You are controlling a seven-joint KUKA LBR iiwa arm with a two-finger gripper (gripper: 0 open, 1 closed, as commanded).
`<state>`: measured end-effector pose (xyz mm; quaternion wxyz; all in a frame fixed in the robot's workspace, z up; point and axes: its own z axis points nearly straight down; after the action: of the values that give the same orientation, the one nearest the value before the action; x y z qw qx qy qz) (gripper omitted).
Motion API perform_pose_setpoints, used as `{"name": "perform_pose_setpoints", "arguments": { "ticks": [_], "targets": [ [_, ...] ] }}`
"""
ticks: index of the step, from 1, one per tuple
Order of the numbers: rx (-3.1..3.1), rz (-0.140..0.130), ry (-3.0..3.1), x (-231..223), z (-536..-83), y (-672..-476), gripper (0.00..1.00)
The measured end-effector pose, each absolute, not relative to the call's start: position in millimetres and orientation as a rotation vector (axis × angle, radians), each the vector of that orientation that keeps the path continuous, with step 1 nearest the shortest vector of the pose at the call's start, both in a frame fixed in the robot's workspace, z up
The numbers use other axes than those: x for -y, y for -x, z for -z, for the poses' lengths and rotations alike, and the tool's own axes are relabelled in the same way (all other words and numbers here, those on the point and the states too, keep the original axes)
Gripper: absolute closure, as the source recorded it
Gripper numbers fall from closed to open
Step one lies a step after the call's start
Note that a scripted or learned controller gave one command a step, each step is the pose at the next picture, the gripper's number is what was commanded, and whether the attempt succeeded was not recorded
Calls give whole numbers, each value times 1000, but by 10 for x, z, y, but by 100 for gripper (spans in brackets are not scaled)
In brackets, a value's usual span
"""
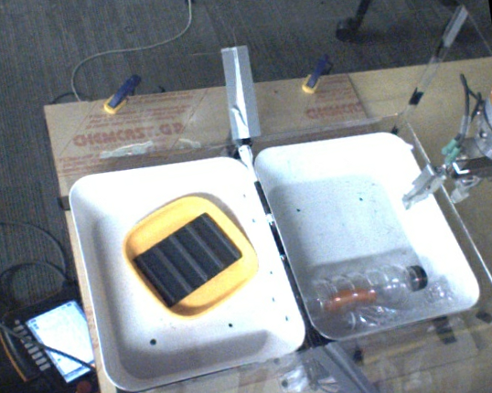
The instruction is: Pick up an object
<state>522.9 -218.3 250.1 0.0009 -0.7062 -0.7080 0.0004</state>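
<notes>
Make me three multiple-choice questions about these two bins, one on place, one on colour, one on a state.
1. Where does the clear plastic bottle lie?
A. right white bin
B. left white bin
C. on the floor

2. What colour is the rim of the rounded tray with a black ribbed centre?
A. green
B. yellow
C. red

3. How is the bottle placed?
A. upright
B. on its side
C. between the two-finger gripper's fingers

Answers: A, it rests at the right bin's near edge; B, yellow surrounds the black centre; B, its length runs along the bin floor, apart from the gripper.

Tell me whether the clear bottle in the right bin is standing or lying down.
Lying down. The clear bottle rests on its side along the near wall of the right bin, dark cap pointing right.
</notes>
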Motion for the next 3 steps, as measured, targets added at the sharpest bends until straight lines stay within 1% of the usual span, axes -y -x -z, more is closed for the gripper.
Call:
{"name": "perform_pose_setpoints", "arguments": {
  "ticks": [1, 2, 3],
  "targets": [
    [2225, -1, 2214, 2171, -2588, -5238, 100],
    [2235, -2, 2204, 1572, -1581, -5631, 100],
    [2236, -1, 2202, 1562, -1669, -5638, 100]
  ]
}}
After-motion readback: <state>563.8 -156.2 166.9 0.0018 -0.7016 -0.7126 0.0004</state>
